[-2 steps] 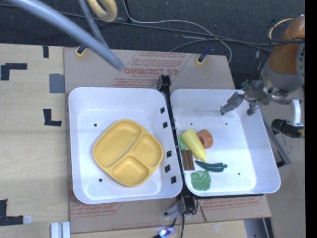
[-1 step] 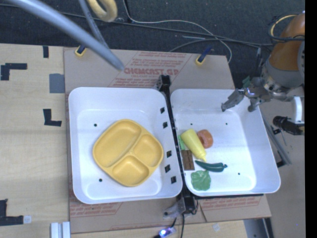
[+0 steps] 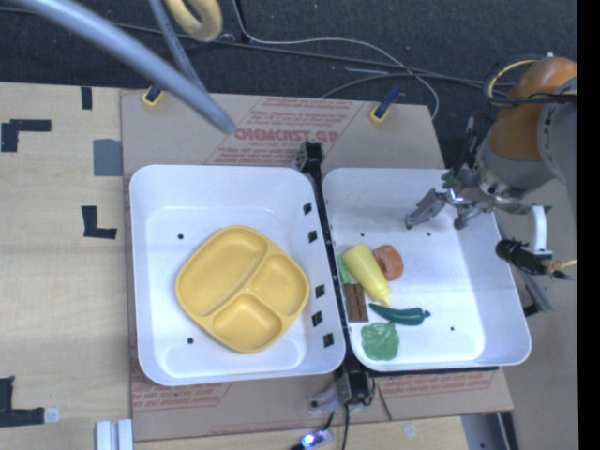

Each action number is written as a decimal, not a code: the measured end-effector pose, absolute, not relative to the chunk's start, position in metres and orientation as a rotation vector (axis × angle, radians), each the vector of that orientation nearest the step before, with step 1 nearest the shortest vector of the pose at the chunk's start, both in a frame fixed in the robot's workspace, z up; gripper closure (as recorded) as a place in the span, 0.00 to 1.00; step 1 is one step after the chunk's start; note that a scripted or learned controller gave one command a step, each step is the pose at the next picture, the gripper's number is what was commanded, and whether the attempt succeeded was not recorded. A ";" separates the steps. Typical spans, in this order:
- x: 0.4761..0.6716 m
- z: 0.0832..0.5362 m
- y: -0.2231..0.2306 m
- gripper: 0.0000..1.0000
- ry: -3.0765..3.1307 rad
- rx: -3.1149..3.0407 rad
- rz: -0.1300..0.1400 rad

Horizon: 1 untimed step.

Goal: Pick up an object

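End effector poised above the right bin (image 3: 487,336)
End effector (image 3: 439,210) spread wide, holding nothing, above bare floor; banana (image 3: 364,272), tomato (image 3: 389,262) and pepper (image 3: 400,314) lie nearby.

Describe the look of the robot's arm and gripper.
The arm is grey with a rounded orange band above the wrist. Its gripper is grey metal with two slim fingers. A white fitting and a black cable connector sit on the arm's side below the wrist.

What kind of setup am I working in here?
Likely a robot picking test bench: two white bins side by side on cardboard, toy food in the right one, a yellow divided plate in the left, cables behind.
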<state>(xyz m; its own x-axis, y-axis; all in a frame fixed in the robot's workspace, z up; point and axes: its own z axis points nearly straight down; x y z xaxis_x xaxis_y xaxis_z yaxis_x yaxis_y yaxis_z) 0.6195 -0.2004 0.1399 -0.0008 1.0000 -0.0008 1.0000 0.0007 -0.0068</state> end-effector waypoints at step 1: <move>0.619 0.086 -0.200 0.00 -2.223 -2.219 0.007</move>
